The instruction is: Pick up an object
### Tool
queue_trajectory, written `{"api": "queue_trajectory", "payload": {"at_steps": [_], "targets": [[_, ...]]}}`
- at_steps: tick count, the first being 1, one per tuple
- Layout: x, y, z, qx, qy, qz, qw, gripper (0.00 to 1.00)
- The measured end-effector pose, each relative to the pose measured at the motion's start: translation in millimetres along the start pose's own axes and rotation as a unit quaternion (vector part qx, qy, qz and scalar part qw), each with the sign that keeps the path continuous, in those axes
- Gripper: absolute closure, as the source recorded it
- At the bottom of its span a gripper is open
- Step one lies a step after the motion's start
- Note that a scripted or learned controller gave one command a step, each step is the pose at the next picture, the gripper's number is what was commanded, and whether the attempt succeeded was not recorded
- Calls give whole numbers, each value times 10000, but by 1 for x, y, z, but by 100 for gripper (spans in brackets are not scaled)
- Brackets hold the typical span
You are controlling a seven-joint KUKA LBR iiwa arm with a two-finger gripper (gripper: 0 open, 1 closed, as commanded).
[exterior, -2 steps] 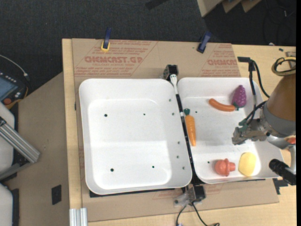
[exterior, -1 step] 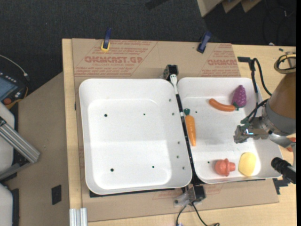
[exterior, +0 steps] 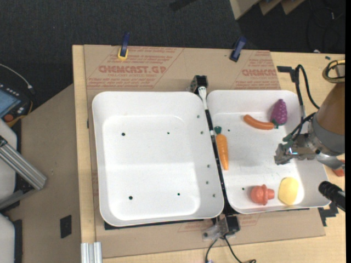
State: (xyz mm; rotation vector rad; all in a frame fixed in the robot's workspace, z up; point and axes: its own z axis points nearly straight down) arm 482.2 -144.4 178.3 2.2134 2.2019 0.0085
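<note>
Five toy foods lie in the right bin (exterior: 237,99), all within reach of the gripper (exterior: 284,154), which hangs low over the bin's right half with nothing visibly held. How far it stands open cannot be told; the end of the tool is small and blurred. The lemon (exterior: 289,190) sits nearest, just below and slightly right of the gripper, with the red piece (exterior: 261,194) beside it to the lower left. The sausage (exterior: 258,123) and the grapes (exterior: 279,112) lie above the gripper; the carrot (exterior: 221,150) lies well to its left against the dividing wall. The left bin (exterior: 109,147) holds nothing.

Judgement: no object is picked up yet. A clean grasp calls for centring over one item, descending straight, and avoiding the carrot, since the wall crowds it.
</note>
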Motion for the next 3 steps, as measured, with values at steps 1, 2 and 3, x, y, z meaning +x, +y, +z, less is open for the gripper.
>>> {"api": "queue_trajectory", "payload": {"at_steps": [1, 2, 3], "targets": [[0, 1, -10, -12, -7, 2, 10000, 100], [36, -5, 96, 96, 60, -31, 9999, 100], [34, -5, 93, 75, 42, -22, 10000, 0]]}}
